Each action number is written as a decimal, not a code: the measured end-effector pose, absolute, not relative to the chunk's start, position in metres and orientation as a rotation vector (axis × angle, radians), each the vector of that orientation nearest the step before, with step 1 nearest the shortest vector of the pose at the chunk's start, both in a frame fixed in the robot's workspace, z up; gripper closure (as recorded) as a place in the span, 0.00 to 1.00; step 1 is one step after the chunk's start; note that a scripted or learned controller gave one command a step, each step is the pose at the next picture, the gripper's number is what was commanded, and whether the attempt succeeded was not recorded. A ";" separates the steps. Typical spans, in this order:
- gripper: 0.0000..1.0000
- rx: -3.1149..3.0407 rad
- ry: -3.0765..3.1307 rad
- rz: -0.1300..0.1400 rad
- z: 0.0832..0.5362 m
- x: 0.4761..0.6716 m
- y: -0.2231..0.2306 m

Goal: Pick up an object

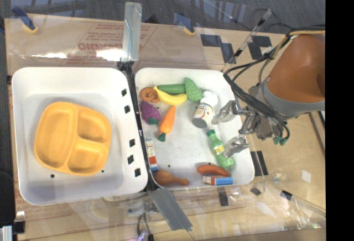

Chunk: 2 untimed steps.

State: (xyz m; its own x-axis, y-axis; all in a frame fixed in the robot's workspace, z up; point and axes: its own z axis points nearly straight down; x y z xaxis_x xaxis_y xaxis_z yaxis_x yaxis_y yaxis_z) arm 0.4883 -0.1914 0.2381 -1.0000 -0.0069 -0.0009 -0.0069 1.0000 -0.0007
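A: Where is the gripper [233, 126] sitting right now?

B: It is hanging over the right rim of the right bin [182, 171], its two metal fingers [224, 113] spreading wide apart and closing on nothing. The upper finger is pointing toward the small white bottle [202, 113]; the lower one is hovering just beside the green bottle [219, 150].

A: And the things it could pick up?

B: They are all lying in that right bin. A smooth yellow banana [172, 98] is curving under a green pepper-like piece [171, 88], with a bumpy green vegetable [192, 89] just beside them. A round brown ring-shaped pastry [148, 94] is touching a knobbly purple grape cluster [150, 111], and a tapered orange carrot [167, 122] is lying tilted near it.

A: Anything along the bottom wall?

B: A glossy brown drumstick [170, 179], a red sausage shape [212, 169] and a flat little red-and-blue tube [217, 181]. A slim packet [150, 157] is lying against the left wall.

A: The other bin?

B: The left bin [27, 140] is holding a matte yellow divided tray [73, 137] with three rounded compartments. Both bins are resting on a cardboard-covered worktop [66, 41] under shiny clear plastic film.
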 end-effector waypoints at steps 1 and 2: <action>0.00 -0.063 3.149 0.006 0.102 0.529 -0.180; 0.00 0.164 3.137 0.002 0.092 0.526 -0.141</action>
State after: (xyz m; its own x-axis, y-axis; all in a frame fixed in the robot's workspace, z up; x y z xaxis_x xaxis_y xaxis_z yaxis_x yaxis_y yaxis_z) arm 0.5262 -0.1412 0.0923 -0.9946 0.1040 0.0002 0.1040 0.9946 0.0011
